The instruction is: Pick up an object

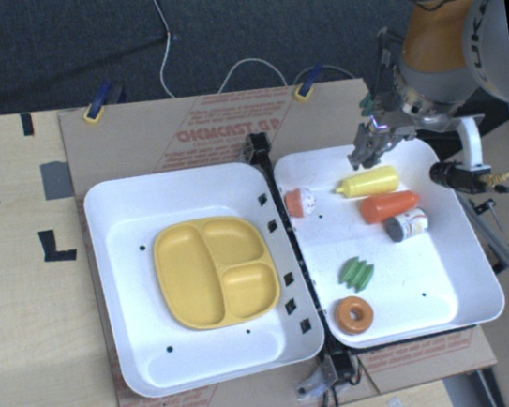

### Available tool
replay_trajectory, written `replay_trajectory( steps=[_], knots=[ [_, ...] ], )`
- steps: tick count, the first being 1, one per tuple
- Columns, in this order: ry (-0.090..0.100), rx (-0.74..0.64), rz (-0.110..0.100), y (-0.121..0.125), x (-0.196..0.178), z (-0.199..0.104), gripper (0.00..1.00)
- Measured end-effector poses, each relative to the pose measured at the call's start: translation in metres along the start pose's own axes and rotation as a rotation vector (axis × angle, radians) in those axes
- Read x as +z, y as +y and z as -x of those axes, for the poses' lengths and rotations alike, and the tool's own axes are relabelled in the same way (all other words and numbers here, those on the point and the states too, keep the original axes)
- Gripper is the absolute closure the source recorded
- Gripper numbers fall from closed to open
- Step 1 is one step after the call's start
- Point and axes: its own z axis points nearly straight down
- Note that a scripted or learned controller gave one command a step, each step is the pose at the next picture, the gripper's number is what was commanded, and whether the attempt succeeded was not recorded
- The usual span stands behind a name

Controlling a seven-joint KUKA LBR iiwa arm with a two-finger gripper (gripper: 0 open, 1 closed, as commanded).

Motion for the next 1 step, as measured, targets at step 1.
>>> replay_trajectory(
  steps=[1],
  knots=[
    [0.001, 0.0, -0.002, 0.0004, -0.0195, -0.0007, 1.0]
  ],
)
